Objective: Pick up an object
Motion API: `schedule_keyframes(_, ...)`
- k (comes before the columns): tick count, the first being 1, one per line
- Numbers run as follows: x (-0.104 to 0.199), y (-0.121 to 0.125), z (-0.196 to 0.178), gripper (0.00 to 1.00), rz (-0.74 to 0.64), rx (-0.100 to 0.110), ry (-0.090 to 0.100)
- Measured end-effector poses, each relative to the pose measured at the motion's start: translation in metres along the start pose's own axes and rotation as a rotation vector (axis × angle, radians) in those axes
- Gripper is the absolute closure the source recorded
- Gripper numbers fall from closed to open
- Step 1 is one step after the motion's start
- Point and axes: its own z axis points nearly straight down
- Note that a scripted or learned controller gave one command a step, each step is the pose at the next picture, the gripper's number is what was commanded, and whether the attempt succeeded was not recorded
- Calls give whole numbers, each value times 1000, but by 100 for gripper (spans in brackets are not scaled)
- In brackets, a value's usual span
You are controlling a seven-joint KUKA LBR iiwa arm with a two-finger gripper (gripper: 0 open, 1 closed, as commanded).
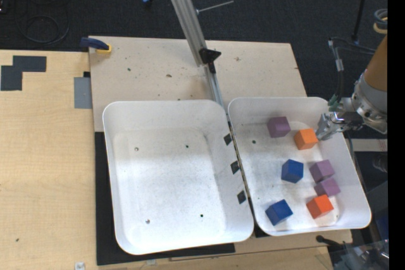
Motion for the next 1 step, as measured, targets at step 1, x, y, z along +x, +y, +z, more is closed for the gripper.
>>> schedule_keyframes(1, 50, 5, 6, 100, -2, 4, 3)
